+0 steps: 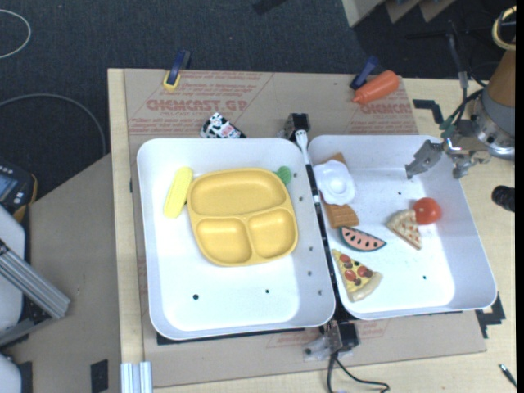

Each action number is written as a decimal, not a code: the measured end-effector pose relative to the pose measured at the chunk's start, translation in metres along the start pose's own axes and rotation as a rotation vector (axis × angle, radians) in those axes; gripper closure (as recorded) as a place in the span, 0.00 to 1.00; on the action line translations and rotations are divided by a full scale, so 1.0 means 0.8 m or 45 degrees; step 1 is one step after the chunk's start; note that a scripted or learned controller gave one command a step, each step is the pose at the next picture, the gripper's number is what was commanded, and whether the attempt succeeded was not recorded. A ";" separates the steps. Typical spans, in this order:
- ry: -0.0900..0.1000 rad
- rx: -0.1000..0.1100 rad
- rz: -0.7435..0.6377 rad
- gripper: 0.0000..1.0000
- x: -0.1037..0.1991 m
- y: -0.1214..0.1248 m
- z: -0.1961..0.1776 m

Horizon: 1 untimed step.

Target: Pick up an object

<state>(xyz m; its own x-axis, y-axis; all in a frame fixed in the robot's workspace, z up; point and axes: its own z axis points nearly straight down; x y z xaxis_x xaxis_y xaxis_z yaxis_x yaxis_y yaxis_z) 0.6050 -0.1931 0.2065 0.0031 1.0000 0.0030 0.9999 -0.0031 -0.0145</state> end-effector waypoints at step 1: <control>-0.004 -0.019 -0.004 0.00 0.001 0.004 -0.011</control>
<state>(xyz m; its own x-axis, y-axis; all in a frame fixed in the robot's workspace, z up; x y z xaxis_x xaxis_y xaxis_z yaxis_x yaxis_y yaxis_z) 0.6081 -0.1926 0.2154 -0.0001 1.0000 -0.0002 1.0000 0.0001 0.0005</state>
